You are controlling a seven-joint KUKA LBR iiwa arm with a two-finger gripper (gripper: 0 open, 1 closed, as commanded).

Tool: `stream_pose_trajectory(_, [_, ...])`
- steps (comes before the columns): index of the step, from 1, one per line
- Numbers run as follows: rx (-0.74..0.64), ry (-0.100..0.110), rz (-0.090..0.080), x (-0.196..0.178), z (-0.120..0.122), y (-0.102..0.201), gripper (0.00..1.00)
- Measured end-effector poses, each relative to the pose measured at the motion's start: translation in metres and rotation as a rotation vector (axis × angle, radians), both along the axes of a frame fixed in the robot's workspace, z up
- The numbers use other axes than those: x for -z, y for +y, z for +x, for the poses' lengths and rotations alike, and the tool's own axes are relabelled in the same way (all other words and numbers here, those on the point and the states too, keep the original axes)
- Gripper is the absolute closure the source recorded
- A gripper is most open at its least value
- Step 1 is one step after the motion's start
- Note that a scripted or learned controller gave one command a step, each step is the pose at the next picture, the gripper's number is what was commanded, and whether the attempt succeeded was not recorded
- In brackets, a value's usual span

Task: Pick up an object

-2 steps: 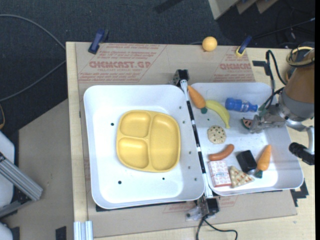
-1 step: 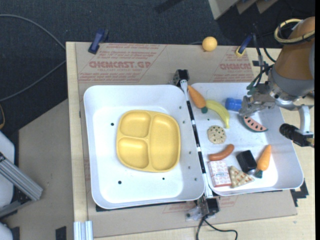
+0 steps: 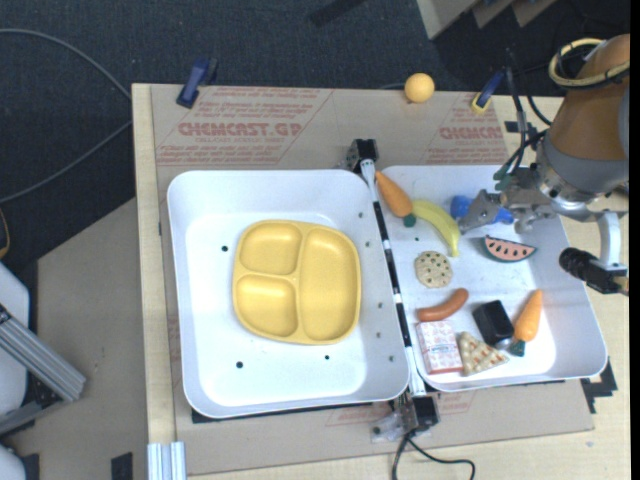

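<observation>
hovering over right bin (image 3: 585, 343), gripper (image 3: 497, 208) sits just right of banana (image 3: 440, 224); grip state: cannot tell, nothing seen held. banana lies left of gripper, long axis slanting from carrot (image 3: 394, 196) down-right toward watermelon slice (image 3: 509, 247). blue piece (image 3: 460, 206) between.

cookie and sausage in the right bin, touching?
Apart. The camera view shows a strip of white bin floor between the cookie and the sausage below it.
</observation>
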State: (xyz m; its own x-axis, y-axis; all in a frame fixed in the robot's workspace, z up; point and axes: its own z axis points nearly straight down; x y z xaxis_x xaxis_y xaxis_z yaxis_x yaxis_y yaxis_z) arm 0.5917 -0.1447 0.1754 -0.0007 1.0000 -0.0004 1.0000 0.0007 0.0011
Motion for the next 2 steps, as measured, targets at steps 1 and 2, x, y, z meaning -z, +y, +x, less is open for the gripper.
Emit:
stream_pose_trajectory(1, [0.0, 0.002, 0.002, 0.091, 0.028, 0.054, 0.0])
stream_pose_trajectory(2, [0.0, -0.001, 0.0, 0.081, 0.028, 0.053, 1.0])
